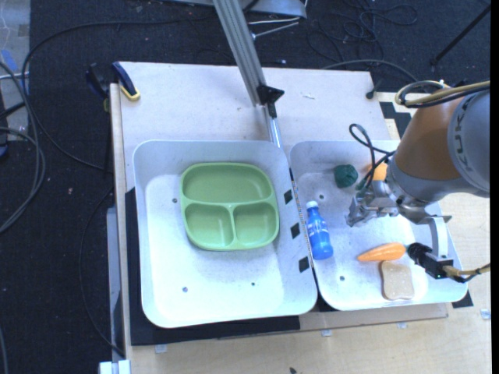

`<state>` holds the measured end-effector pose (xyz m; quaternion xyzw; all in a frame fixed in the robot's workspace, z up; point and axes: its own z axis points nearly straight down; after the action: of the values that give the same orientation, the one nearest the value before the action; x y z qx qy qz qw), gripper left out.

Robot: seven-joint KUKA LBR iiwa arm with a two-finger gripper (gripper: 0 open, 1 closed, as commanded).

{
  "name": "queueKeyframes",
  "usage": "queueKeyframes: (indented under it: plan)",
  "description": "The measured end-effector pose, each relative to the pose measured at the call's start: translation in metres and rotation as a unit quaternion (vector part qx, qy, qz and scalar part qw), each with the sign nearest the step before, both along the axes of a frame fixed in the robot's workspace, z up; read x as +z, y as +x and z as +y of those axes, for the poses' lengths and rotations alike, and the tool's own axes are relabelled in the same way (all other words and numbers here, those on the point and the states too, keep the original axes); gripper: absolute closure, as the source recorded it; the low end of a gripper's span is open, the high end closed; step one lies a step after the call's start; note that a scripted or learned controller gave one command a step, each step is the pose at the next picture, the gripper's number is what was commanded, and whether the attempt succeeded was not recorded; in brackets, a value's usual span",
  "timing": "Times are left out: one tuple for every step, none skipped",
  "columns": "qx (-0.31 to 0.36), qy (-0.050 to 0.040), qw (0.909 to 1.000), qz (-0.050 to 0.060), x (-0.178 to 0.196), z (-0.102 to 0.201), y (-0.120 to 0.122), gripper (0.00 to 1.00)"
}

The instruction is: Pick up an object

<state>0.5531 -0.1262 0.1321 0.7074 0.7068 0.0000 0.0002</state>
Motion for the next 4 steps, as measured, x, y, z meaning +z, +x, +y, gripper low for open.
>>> queueKeyframes:
  plan:
    - [0.002, -0.0004, 1.0, -0.002, 0.055, 0.008, 0.008, 1.0]
    - [0.002, -0.0004, 1.0, -0.002, 0.105, 0.018, 0.011, 1.0]
    - [0.002, -0.0004, 1.0, -0.001, 0.145, 0.018, 0.012, 1.0]
    - [0.003, 0.0003, 1.0, 0.0, 0.147, 0.07, 0.009, 1.0]
